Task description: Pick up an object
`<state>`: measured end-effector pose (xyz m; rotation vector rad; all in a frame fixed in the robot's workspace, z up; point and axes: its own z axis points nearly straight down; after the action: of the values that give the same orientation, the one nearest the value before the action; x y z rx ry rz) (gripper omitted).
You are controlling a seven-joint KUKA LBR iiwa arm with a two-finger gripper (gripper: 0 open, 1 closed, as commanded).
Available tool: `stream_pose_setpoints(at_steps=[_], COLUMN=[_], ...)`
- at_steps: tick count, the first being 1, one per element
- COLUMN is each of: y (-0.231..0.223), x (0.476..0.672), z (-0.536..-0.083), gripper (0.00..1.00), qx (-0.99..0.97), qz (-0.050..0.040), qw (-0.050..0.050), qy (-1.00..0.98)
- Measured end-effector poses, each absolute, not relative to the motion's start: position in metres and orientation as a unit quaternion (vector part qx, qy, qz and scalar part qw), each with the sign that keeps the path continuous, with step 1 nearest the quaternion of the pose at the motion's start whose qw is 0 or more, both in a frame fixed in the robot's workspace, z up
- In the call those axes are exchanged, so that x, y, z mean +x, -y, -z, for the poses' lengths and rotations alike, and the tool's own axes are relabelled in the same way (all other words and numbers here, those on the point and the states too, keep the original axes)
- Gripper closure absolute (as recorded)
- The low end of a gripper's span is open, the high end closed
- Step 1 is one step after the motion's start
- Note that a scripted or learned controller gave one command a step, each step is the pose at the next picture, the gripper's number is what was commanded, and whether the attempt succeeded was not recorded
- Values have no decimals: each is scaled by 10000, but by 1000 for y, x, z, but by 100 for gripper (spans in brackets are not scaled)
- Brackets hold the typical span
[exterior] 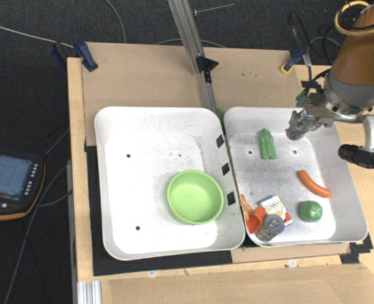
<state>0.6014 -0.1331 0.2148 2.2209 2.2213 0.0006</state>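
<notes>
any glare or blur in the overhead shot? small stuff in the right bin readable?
Camera view: even, soft lighting, no hard glare on the white bins; green bowl casts a faint shadow; gripper slightly soft; clutter by the small box too small to identify; orange sausage-shaped piece and green ball crisp.

A robotics lab, by the look of it. A plywood bench (149,75) sits on dark carpet with loose cables (upper left), blue clamps (84,54) at its corners, and a teach pendant (9,182) at far left.
</notes>
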Motion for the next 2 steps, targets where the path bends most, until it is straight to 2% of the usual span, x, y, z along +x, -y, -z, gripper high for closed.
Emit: stream_pose_setpoints(at_steps=[2], y=[45], x=[609], z=[-218], gripper=[100], qx=[7056], qz=[-5], qw=[-4], qy=[-7086])
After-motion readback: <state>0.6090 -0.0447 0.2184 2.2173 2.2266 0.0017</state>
